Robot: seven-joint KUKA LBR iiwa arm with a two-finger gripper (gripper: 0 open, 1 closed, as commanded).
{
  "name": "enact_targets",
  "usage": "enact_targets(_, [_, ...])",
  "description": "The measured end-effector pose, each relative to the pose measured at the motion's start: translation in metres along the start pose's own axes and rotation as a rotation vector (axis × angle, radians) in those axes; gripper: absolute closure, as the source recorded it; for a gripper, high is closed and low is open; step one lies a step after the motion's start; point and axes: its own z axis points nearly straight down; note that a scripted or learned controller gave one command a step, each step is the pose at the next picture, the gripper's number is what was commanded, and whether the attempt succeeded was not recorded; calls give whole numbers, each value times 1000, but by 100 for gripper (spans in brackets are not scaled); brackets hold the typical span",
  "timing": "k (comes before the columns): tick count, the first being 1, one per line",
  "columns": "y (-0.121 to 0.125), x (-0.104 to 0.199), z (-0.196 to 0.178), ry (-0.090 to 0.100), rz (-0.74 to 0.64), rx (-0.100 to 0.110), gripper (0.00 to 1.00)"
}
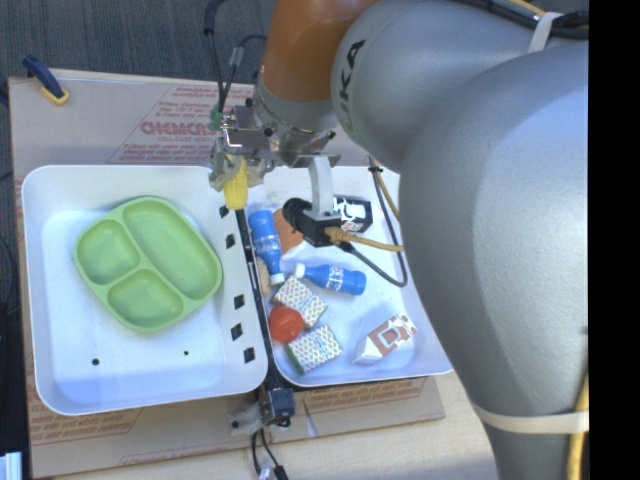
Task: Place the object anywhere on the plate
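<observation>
A green plate [148,261] with three compartments lies flat in the white bin on the view's left [60,368], toward that bin's far half and well apart from the loose items. Every loose item sits in the neighbouring white bin on the view's right [425,363], and which of them is the object to be moved cannot be told.

Nearest the seam between the bins, a blue bottle [265,240] lies lengthwise with an orange-brown item [288,232] just beside it. A second blue bottle with a white cap [333,279] lies across the bin's middle. Below it a checkered packet [302,300] touches a red ball [286,324], and a second checkered packet [316,348] lies just beside the ball at the near edge. A white and red carton [388,338] rests apart from these, toward the bin's right corner.

The claw [235,176] hangs over the far end of the seam between the two bins, just beyond the first blue bottle and nearer to it than to the plate. Whether the claw is apart or together cannot be told from this angle, and nothing can be made out in its grasp. The grey arm [470,168] with its orange band [305,38] fills the upper right.

Both bins stand on printed cardboard [150,128] spread over the table, with a blue and yellow clamp [45,78] at its far left corner.
</observation>
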Motion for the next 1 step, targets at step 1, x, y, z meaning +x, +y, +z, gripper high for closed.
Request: enact_targets(1, [0,0,-10,-1,-7,2,100])
